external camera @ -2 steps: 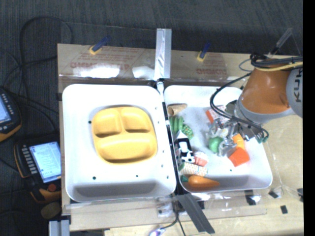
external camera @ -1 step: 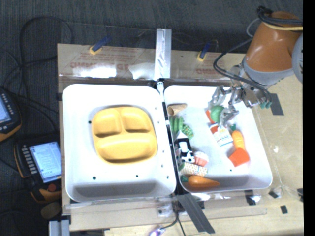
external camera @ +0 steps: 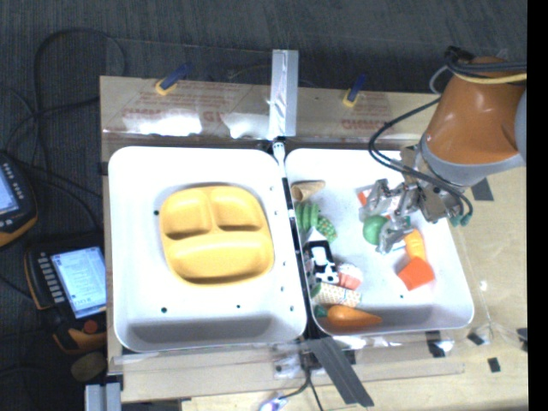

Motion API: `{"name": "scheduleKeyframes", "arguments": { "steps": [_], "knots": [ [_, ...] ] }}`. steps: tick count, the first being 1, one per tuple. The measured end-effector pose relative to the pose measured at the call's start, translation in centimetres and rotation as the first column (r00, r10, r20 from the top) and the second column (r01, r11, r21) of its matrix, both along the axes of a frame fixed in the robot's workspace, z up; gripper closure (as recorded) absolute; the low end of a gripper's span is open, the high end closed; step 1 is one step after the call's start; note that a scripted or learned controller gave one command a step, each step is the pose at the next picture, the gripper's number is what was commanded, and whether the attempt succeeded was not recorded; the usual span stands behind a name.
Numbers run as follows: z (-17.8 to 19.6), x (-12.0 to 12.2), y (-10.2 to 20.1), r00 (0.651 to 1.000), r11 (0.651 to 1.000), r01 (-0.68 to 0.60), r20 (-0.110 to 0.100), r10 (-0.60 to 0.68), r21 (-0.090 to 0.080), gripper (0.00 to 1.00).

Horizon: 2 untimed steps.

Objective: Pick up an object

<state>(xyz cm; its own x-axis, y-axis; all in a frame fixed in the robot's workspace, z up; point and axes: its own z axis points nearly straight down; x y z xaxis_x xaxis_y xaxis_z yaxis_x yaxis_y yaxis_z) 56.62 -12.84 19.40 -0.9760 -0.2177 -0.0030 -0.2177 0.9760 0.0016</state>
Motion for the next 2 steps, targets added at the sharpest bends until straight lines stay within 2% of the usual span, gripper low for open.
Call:
{"name": "scheduleKeyframes", "arguments": {
  "steps": [1,2],
  "knots": [
    [2.3,0.6,-2.2,0.998,0.998,0.061,0.000,-0.061,0.000,1.00],
    [1.9,-3.7,3.8,1.000,1.000,0.013,-0.001,-0.013,-0.001,1.00]
  ]
}}
